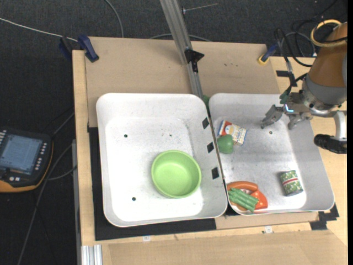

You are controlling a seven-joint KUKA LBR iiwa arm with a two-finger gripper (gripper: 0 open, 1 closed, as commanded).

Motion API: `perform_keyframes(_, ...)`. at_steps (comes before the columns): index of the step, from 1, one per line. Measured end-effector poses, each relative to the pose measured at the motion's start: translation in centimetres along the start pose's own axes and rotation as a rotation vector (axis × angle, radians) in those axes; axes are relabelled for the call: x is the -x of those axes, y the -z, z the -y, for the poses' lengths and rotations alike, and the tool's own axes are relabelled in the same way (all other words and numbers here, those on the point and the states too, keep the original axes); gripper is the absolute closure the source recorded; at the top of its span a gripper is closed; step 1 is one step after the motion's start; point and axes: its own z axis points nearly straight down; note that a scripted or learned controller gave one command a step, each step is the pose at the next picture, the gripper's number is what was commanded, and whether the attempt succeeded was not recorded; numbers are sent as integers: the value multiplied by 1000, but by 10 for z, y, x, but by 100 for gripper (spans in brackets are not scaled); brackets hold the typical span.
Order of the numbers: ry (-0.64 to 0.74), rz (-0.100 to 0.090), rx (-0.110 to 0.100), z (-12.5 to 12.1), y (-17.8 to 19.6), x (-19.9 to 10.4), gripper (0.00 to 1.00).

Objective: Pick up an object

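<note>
Even, fairly bright overhead illumination is provided across the bench [165, 59]. The white left bin [138, 126] and right bin [309, 164] are rendered close to overexposure, with surface detail largely washed out. Soft, short shadows are cast beneath the green bowl [176, 173] and along the bin rims. The dark floor [38, 15] is reproduced with visible grain. Moderate sharpness is maintained overall; slight softness is observed on the arm [330, 65] at the right. No strong glare spots are recorded.

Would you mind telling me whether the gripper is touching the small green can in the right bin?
Apart. The camera view shows the gripper spread open near the bin's far side, with bare white floor between it and the green can near the front edge.
</note>
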Motion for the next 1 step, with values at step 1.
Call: perform_keyframes(1, 0, 0, 1, 1, -53, -1, 0)
